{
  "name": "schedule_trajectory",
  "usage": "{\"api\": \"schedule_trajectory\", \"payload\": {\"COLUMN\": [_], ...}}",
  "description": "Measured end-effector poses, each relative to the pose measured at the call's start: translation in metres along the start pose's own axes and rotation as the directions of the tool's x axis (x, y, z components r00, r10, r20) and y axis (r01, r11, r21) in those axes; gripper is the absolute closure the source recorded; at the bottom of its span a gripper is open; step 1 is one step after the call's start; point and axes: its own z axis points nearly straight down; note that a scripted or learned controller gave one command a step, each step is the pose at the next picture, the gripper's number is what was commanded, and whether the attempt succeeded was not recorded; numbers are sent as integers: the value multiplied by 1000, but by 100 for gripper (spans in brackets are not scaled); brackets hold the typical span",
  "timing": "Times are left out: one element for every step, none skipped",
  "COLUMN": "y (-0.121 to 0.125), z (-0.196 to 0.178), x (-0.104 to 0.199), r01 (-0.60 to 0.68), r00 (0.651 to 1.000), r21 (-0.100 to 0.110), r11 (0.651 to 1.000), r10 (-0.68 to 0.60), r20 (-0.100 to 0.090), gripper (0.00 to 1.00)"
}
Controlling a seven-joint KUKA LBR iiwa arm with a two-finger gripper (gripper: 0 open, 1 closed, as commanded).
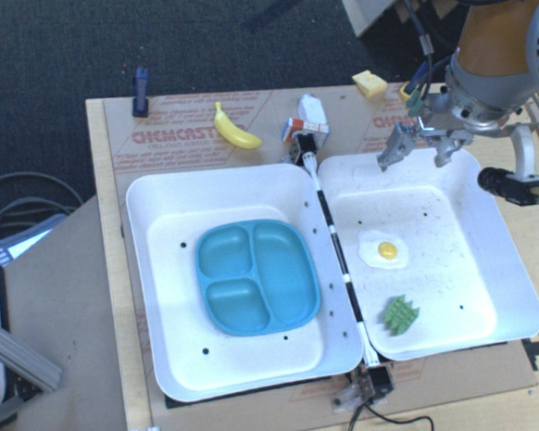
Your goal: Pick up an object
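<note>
Gripper [422, 151] seen with fingers spread apart (nothing between them), held above the right bin [496, 266] far rim, fried egg [384, 251] and green toy [400, 314] lying inside

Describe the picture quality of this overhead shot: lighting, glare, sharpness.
Camera view: even, soft light; the white bins look bright but not blown out; faint shadows beside the blue plate. The fried egg and green toy are sharp enough; print on the cardboard is soft; the gripper is slightly blurred.
</note>
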Motion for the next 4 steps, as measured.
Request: {"api": "schedule_trajectory", "payload": {"y": [-35, -39, -65, -62], "z": [64, 164, 164, 151], "x": [7, -9, -2, -4], "r01": [-1, -1, -2, -3], "r00": [1000, 1000, 1000, 1000], "r21": [3, 1, 3, -8], "r11": [1000, 1000, 1000, 1000], "r10": [1, 1, 2, 3], "r20": [0, 0, -1, 4], "gripper": [0, 0, 0, 100]}}
